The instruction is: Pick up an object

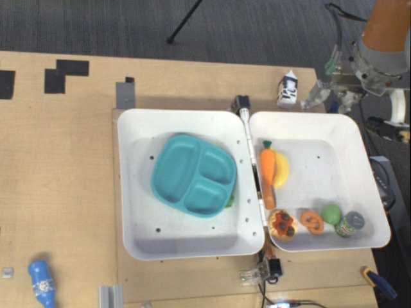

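The pincer (pixel 331 95) is hanging at the upper right of the frame, just past the far rim of the right bin (pixel 359 140), and nothing is sitting in it; I cannot tell how it is set. The things to pick are lying in that right bin. A toy carrot (pixel 267 164) is resting along the bin's left wall, touching a yellow banana (pixel 280 170) beside it. Along the near wall a round pizza toy (pixel 282 224), an orange pretzel shape (pixel 313 221), a green ball (pixel 331 213) and a small can (pixel 350 223) are lining up close together. The carrot is looking light, hard and a bit slippery, so pinching it across its thick middle is probably working best. The left bin (pixel 135 236) is holding a teal tray (pixel 194 174).
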`<state>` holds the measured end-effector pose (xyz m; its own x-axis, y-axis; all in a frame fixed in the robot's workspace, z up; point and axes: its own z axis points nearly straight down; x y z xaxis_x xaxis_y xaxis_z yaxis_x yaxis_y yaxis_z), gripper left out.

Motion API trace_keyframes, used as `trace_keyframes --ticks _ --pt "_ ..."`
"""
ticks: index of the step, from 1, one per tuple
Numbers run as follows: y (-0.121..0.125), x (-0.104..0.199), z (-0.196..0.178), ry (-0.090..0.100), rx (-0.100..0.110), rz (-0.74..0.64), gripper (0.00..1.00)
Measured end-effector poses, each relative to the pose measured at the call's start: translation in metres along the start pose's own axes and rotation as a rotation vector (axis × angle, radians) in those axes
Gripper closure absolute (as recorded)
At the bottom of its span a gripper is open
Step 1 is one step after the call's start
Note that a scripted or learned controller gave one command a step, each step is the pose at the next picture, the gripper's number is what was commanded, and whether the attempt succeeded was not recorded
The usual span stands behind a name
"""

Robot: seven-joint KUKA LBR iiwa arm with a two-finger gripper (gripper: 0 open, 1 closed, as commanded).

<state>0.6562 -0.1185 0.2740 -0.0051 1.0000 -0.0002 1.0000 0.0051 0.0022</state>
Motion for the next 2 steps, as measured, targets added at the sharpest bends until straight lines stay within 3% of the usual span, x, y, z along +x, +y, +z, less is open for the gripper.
trace_keyframes --ticks 1,2 --pt "-0.043 0.01 0.111 0.0 0.003 -0.024 0.0" --pt "-0.071 0.028 0.179 0.0 -0.001 -0.001 0.0"
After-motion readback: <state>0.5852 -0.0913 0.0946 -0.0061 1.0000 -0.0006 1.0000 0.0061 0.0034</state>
